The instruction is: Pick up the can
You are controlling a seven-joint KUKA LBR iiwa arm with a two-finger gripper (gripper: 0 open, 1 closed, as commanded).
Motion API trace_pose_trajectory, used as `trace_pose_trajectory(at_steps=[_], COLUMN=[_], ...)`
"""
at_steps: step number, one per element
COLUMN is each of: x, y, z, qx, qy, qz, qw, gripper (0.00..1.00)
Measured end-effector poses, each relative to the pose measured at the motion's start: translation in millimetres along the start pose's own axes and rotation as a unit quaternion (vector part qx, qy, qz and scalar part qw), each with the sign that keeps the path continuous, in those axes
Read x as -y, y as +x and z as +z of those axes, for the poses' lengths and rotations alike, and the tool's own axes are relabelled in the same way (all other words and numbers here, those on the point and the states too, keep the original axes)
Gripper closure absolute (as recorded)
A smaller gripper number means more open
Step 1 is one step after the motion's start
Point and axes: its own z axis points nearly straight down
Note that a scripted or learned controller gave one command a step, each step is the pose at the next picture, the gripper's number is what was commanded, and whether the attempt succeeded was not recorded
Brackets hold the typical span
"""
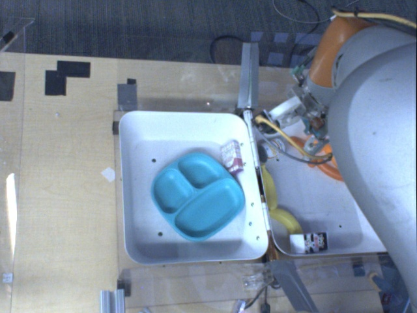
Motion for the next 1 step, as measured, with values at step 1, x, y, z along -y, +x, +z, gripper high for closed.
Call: trace_pose_trajectory(at_steps=[1], x=[-23.4], y=[-28.1], z=[-37.0], qx=[0.001], qy=[0.0], qz=[0.018], qw=[0.9998], gripper=[0.0])
